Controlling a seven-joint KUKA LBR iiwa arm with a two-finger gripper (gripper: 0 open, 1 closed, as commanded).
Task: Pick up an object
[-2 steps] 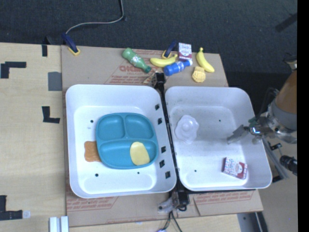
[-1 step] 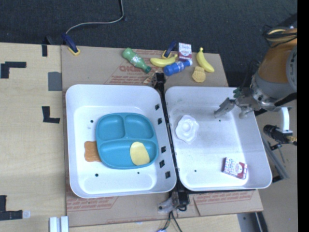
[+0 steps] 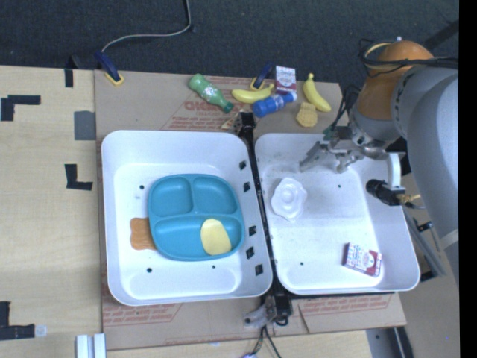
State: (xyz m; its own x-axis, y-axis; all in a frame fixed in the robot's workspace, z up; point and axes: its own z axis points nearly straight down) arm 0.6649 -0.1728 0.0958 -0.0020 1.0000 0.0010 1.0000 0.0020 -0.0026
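We saw fingers (image 3: 326, 155) spread, grasping nothing, hovering over right bin (image 3: 387, 278). White cup (image 3: 288, 198) lay just below-left of them; red packet (image 3: 361, 259) farther off. Pick not yet done.

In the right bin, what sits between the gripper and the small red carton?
Nothing: in the camera view, bare white bin floor separates the gripper from the red carton. The clear plastic cup lies off to the side.
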